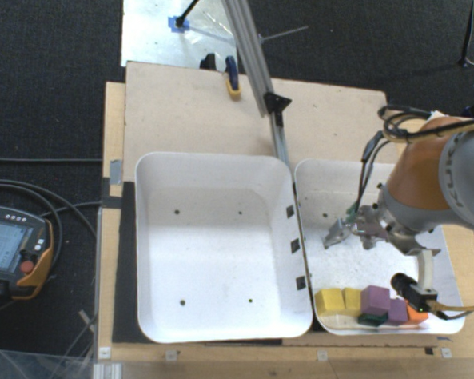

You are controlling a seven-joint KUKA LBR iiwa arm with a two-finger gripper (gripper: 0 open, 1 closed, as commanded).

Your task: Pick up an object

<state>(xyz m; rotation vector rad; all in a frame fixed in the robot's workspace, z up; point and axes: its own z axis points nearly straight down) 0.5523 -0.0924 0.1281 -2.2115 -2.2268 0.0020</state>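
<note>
Several small blocks lie along the front edge of the right bin [325, 190]: two yellow blocks [331, 301], a purple block [376, 297] with a second purple one beside it, a dark green piece [372, 319] and an orange piece [418, 317]. The arm's grey and orange wrist hangs over the right bin's middle. My gripper [338, 233] is low over the bin floor, behind and to the left of the blocks and apart from them. I see nothing held in it.
The left bin [151, 219] sits beside the right one, with a shared wall between them. A slanted metal pole [257, 58] crosses the back of the bench. A teach pendant [9, 251] lies on the floor at the left.
</note>
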